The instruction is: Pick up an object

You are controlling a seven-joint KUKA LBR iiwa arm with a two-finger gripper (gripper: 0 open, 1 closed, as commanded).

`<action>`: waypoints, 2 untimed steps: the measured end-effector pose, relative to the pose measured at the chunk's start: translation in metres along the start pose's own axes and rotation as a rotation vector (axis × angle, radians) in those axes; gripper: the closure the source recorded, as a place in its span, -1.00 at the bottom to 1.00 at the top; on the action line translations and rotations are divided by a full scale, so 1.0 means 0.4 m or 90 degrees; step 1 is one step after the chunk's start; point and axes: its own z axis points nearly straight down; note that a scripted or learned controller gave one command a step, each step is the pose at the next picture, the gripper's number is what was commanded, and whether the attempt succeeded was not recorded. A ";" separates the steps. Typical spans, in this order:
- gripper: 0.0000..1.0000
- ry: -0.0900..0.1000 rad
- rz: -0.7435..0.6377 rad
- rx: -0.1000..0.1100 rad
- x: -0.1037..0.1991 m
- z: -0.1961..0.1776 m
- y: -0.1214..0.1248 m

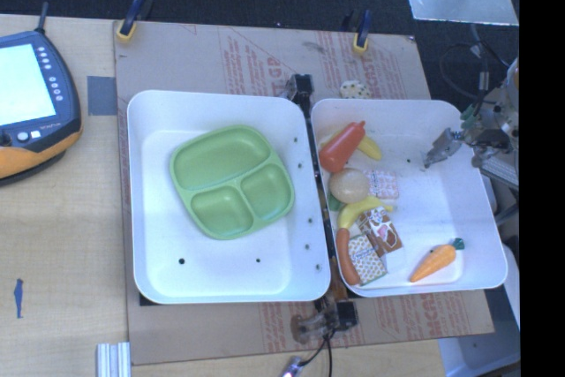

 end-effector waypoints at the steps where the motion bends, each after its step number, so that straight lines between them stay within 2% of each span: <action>1: -1.00 -0.001 0.000 -0.004 0.163 0.306 0.077; 2: -1.00 0.000 0.000 0.002 0.172 0.312 0.237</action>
